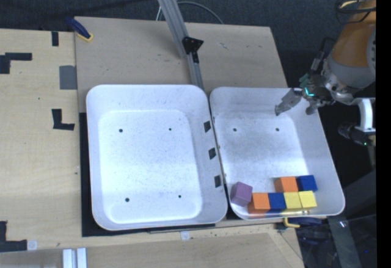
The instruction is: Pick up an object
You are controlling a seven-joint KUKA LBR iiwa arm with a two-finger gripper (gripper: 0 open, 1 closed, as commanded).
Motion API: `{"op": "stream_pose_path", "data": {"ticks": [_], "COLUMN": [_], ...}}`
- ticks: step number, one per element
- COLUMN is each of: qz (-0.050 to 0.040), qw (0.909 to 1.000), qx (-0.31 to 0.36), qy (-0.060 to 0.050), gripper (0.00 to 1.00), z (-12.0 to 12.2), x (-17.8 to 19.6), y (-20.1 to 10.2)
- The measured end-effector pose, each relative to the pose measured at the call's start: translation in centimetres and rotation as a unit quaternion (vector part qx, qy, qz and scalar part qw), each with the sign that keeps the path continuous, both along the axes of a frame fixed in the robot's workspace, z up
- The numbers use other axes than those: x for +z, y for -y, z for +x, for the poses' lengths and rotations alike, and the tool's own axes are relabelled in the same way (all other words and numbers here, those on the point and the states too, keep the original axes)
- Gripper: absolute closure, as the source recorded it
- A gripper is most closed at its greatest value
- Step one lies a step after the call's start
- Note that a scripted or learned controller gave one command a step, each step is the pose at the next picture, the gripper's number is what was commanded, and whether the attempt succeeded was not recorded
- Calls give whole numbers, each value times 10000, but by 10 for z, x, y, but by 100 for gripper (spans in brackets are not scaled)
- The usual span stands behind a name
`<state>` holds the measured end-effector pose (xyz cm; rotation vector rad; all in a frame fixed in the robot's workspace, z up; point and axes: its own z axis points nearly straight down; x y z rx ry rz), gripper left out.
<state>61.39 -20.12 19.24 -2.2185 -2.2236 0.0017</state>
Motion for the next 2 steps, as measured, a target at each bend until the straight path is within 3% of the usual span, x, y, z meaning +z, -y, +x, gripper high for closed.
{"op": "stream_pose_path", "data": {"ticks": [1,2], "qz": [7,4], "qw": [10000,10000], "qx": [19,13], "qy": [-4,1], "gripper": [0,0], "z": [39,61], "x": [-42,-56], "y": [-47,-84]}}
